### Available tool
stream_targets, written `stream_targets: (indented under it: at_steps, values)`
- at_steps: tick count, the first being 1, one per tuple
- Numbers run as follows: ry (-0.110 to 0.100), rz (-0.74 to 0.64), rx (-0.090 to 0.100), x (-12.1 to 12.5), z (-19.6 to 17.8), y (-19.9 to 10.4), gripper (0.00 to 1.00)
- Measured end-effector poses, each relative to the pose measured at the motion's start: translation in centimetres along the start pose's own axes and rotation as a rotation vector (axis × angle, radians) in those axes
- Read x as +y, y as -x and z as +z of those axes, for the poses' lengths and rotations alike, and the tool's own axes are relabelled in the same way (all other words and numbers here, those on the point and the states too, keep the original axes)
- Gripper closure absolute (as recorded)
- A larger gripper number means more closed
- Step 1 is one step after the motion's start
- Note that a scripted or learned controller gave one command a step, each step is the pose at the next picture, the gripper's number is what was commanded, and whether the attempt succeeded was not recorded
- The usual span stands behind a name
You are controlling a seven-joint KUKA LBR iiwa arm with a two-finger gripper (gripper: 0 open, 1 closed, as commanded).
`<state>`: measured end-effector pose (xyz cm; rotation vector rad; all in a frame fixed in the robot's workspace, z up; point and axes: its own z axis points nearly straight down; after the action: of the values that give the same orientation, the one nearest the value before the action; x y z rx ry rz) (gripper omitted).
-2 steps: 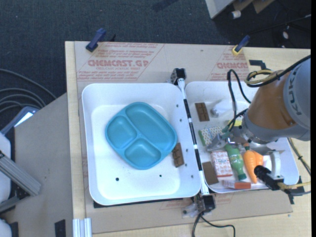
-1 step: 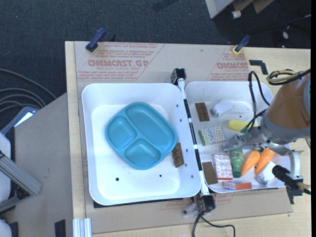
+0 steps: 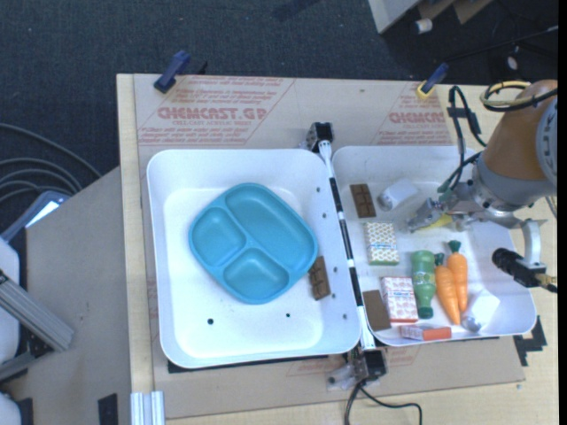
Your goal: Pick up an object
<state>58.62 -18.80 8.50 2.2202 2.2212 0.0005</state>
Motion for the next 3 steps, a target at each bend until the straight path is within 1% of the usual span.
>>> stream_targets:
  at_steps: [1,2,3]
  values:
    - [-0.005,-0.005,0.013,7.1,0.0,2.8,0.0]
    - [-0.001,-0.006,0.004,7.1,-1.1,3.1,1.0]
    - [-0.003,-0.007,0.009,7.2,-1.0,2.8,0.0]
